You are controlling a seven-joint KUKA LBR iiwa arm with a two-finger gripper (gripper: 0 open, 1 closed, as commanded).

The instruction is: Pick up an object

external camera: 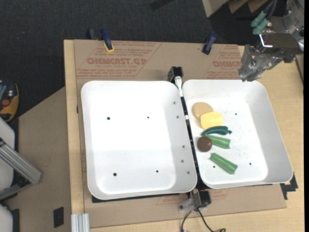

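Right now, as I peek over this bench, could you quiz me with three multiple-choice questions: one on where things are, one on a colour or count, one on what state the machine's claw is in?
1. Which bin holds the objects?
A. the left bin
B. the right bin
C. both bins

2. What colour is the blocky piece beside the tan disc?
A. yellow
B. blue
C. red

3. Where is the gripper?
A. down among the objects
B. above the right bin's far corner, apart from the objects
C. over the left bin

Answers:
1 B: all the pieces lie in the right bin.
2 A: the yellow block touches the tan disc.
3 B: the gripper hangs by that corner, with nothing visible between its fingers.
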